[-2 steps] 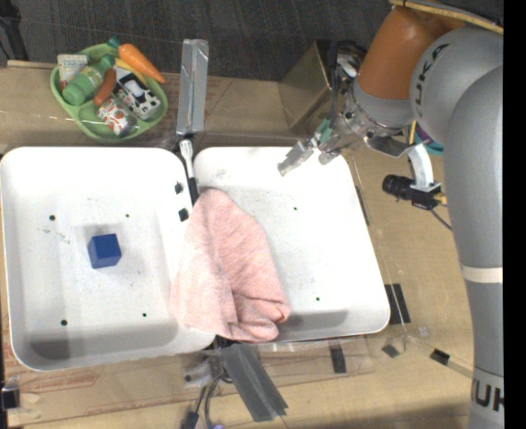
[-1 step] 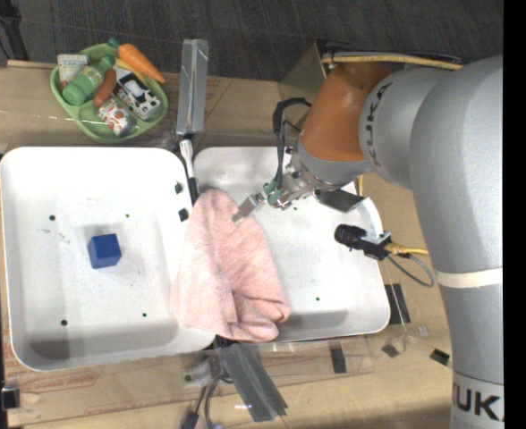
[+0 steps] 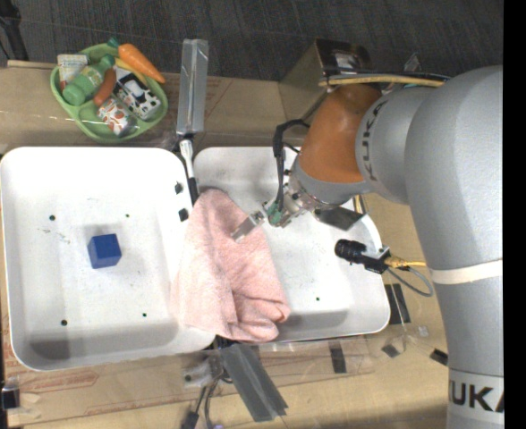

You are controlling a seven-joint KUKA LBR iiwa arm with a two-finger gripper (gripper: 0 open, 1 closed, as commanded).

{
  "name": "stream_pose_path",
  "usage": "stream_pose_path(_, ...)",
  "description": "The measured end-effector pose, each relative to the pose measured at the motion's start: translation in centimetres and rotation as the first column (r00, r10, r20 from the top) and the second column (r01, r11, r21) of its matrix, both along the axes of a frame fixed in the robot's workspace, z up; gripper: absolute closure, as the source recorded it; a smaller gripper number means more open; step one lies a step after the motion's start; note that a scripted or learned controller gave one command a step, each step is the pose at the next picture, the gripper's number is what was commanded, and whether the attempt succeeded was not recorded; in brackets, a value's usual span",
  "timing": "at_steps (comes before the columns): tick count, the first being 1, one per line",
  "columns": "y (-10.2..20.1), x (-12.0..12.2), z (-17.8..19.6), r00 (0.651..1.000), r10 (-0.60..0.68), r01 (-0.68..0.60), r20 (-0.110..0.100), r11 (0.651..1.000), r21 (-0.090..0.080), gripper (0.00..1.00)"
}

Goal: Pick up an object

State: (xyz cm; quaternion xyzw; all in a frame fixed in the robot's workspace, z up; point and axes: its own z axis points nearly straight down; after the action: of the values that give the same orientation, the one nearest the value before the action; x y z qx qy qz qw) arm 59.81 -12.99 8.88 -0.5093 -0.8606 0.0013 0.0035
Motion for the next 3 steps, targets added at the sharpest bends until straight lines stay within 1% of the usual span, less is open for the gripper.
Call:
stream_pose_path(1,4.9,-2.9,10.2,0.989,0.144,-0.144,0.004,0.990,-0.001,0.00)
stream_pose_path(2,0.5,-2.0,7.1,1.000,-0.028,0.028,0.002,1.000,-0.002,0.00)
stream_pose_path(3,3.0,-0.6,10.6,0.877,-0.480,0.480,0.001,0.877,-0.005,0.00)
